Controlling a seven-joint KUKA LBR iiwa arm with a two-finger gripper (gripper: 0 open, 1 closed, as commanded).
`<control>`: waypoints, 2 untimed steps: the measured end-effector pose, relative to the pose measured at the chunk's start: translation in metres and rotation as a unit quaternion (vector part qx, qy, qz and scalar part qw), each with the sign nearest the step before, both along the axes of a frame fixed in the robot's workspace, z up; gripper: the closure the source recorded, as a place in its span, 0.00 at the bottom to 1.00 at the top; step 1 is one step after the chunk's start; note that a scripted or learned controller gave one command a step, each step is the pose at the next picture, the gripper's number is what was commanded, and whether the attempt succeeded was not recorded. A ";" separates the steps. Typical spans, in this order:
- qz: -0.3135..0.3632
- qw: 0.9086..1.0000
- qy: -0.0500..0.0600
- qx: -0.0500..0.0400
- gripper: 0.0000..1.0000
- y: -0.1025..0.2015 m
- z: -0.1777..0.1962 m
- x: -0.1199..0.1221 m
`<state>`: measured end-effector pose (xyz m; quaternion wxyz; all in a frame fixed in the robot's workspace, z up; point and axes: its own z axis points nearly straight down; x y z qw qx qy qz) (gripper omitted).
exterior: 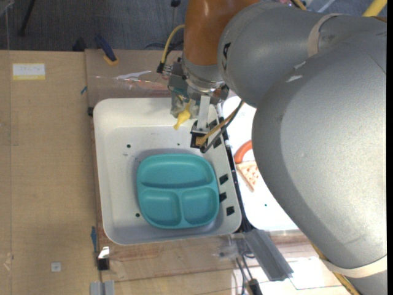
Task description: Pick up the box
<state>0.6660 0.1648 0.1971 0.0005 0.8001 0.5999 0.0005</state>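
A small box [249,176] with a red and white pattern lies in the right bin [270,217], mostly hidden under the arm. My gripper [199,128] hangs over the back of the left bin [113,158], close to the wall between the two bins and left of the box. A small yellow piece [180,120] shows just left of the gripper; I cannot tell whether it is part of the gripper or a loose thing. Nothing is visibly held.
A teal divided plate [177,189] fills the front half of the left bin. An orange curved thing [243,149] lies in the right bin behind the box. The grey arm [307,103] covers most of the right bin.
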 end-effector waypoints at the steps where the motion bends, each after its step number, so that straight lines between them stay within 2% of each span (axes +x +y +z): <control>1: 0.026 1.000 0.000 0.000 1.00 0.048 0.038 0.000; 2: 0.208 0.978 -0.001 0.000 1.00 0.053 0.058 0.000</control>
